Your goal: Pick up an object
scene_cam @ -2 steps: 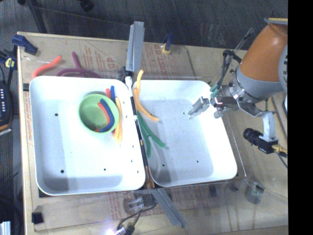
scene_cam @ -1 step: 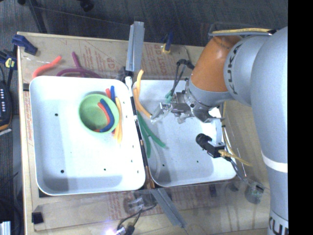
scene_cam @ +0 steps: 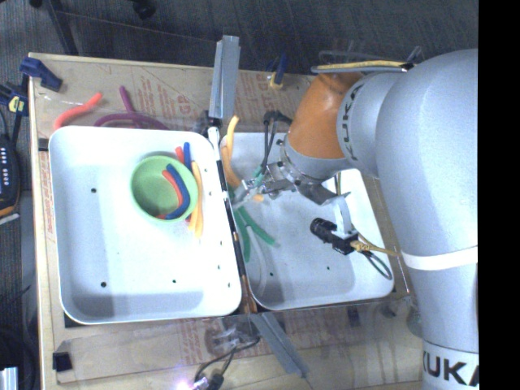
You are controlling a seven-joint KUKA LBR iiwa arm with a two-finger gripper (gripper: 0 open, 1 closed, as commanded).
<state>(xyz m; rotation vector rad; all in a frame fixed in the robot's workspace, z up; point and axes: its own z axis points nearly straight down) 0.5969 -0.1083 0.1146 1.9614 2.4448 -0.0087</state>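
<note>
The gripper [scene_cam: 258, 184] hangs low over the upper left part of the right shallow white plastic bin [scene_cam: 325, 287], close to the wall between the two bins. Whether it is apart or closed cannot be told, as the wrist and its fittings crowd the tip, and nothing can be seen held in it.

Just below the gripper, two thin green flexible strips [scene_cam: 258, 231] lie on the bin floor, meeting at their upper ends and spreading apart lower down. One curved yellow-orange strip [scene_cam: 228, 143] leans at the same bin's upper left corner, beside the dividing wall.

The left shallow white plastic bin [scene_cam: 122, 279] holds one round green bowl [scene_cam: 153, 187]. Blue, red and yellow-orange curved strips [scene_cam: 197, 205] rest in the bowl and over its right rim, overlapping too much to count surely.

On the wooden bench [scene_cam: 162, 344] above the left bin lie one orange stick [scene_cam: 77, 110] and one purple bent tube [scene_cam: 130, 121]. Two blue clamps sit at the far edge, one at the left corner [scene_cam: 38, 71] and one above the right bin [scene_cam: 279, 65].
</note>
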